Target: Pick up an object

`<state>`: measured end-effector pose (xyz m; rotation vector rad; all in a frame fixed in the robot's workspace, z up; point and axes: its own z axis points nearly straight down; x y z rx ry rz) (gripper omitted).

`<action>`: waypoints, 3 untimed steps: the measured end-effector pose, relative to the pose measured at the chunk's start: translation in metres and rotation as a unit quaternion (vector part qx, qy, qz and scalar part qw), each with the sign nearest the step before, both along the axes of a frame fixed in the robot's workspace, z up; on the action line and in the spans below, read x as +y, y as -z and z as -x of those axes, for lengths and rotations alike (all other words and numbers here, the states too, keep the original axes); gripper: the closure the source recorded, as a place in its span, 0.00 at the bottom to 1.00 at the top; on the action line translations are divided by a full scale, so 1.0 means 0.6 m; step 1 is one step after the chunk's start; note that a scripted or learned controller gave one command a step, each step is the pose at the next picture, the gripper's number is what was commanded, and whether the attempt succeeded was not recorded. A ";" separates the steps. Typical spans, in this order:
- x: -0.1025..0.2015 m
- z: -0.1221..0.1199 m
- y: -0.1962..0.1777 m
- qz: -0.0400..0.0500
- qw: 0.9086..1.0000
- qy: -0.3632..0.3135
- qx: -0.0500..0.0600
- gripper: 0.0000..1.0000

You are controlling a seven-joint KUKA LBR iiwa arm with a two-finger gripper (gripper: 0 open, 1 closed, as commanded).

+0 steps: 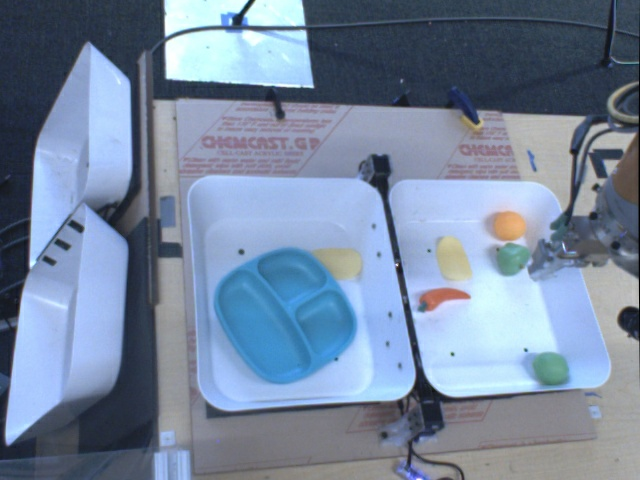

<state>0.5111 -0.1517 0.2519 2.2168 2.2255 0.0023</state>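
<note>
We saw the gripper [545, 258] at the three o'clock edge of the right bin [585, 313], just beside a green fruit [512, 259]. An orange [509, 225] sat at that fruit's twelve o'clock. Toward nine o'clock lay a yellow piece [453, 258], with a red pepper [443, 299] below it. A green ball [550, 368] rested at the bin's five o'clock corner. The left bin [290, 203] held a blue divided plate [285, 313], and a pale yellow piece [339, 262] touched its one o'clock rim.
</note>
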 end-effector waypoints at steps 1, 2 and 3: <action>0.075 -0.005 0.013 0.000 1.000 0.000 0.000 1.00; 0.165 -0.039 0.020 0.000 1.000 0.000 0.000 1.00; 0.263 -0.058 0.015 0.000 1.000 0.000 0.000 1.00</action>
